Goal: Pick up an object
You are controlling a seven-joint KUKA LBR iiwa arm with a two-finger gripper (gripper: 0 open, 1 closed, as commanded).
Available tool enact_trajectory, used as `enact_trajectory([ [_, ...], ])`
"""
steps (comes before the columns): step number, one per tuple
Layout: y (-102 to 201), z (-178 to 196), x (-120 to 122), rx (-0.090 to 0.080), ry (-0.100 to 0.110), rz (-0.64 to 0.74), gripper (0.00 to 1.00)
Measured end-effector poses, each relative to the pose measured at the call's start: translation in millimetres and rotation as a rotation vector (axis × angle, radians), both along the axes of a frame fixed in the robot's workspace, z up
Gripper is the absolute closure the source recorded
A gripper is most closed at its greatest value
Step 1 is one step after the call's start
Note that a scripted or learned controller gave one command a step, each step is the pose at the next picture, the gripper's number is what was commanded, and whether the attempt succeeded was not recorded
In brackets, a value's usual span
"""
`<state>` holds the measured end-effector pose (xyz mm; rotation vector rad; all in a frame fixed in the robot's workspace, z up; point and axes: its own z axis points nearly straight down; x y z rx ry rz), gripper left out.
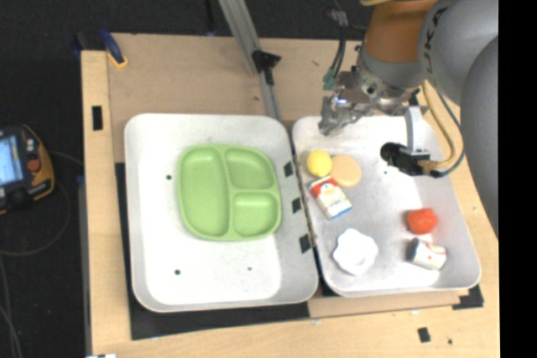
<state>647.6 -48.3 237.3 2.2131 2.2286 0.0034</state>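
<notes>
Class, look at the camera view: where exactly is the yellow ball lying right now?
The yellow ball lies in the right bin, near its upper left corner, touching the tan disc and just above the red-and-white carton.

Light falls evenly from above, bright on the two white bins (210, 281), whose floors look nearly washed out beside the green divided plate (228, 190). That plate casts only a thin, soft shadow. Beyond the bins the surroundings drop to near black. The picture is slightly soft and grainy throughout, and the orange band (411, 4) on the arm carries a mild sheen.
</notes>
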Motion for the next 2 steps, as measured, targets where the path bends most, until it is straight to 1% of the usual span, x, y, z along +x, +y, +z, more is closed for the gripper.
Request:
enact_trajectory([
  [1, 48.0, -8.1, -4.1, -0.001, 0.002, -0.001, 1.00],
  [2, 106.0, 5.2, -6.2, 0.001, 0.000, 0.002, 1.00],
])
